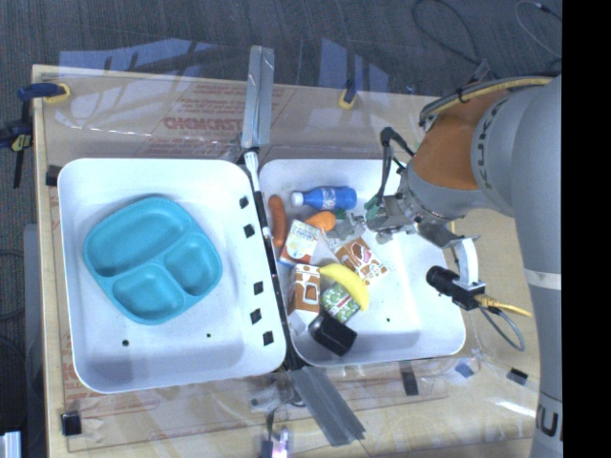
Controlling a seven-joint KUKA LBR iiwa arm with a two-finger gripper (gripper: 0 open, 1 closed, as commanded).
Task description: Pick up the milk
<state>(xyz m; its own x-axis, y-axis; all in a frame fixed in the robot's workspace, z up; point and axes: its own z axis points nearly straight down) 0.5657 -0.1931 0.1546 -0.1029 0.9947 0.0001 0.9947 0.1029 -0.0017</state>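
The worktop (143, 103) carried two shallow white bins side by side, under a clear sheet with red lettering near its far edge. The left bin (86, 351) held a blue three-compartment tray (153, 256), lying at a slant near that bin's middle.

The right bin (420, 327) held a crowded heap along its left wall. A plastic bottle (325, 198) with a blue label and cap lay on its side near the far edge of the bin. Just beside it, against the left wall, lay a long orange carrot-like piece (278, 219). Near the viewer from these sat a small white carton (301, 241) with coloured print, which looked like the milk, tilted and touching a small orange item (323, 221) at its far side. A brown and white packet (366, 260) lay to the right of the carton, and another brown and white box (306, 289) lay nearer the bin's front. A yellow banana (346, 284) rested across the middle of the heap, touching a green printed item (336, 301) beneath it. A black block (333, 334) sat at the front edge of the heap.

The arm (496, 160), grey with an orange band, reached in over the right bin's far right corner. The gripper (377, 216) was low beside the bottle's cap end, to the right of the heap and apart from the milk carton. Whether its fingers were spread or closed could not be told, and nothing could be seen in its hold.
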